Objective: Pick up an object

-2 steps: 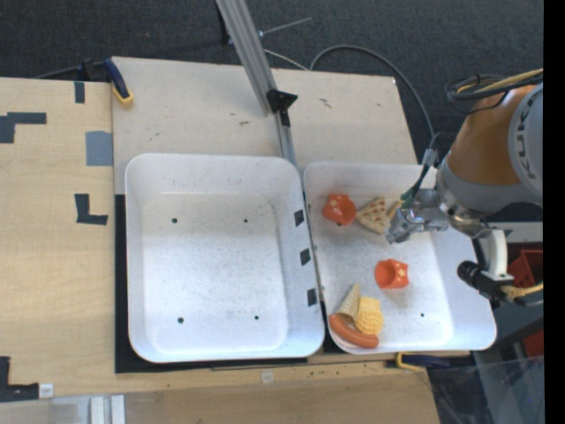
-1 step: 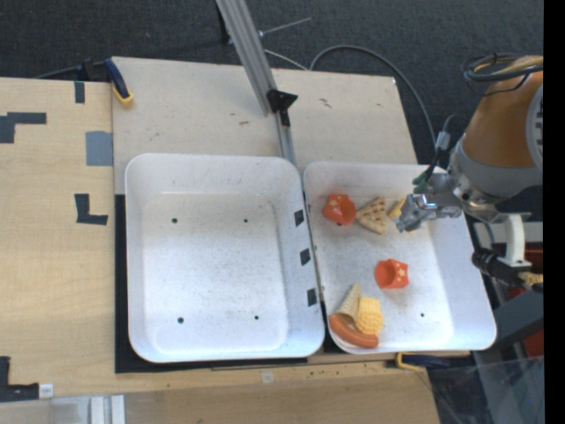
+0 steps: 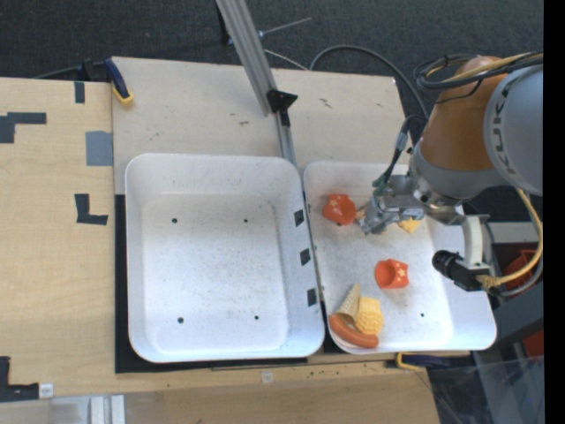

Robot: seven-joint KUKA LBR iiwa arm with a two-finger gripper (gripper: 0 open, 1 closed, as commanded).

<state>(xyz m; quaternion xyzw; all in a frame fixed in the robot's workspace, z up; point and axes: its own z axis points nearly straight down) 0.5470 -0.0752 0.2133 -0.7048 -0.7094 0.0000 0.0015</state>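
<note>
Camera view has my gripper low in the right bin, parked between an orange-red toy on one side and a small yellow piece on the other. Honestly can't tell how the jaws stand from up here, too much metal in the way. The orange-red toy is just beside the gripper, so that's my pick. Looks like light plastic play food, rounded and probably a bit slick, so I'd squeeze across its widest middle. Also in there: an orange cup, a corn cob and a hot dog near the front rim. Left bin is just white tray.
</note>
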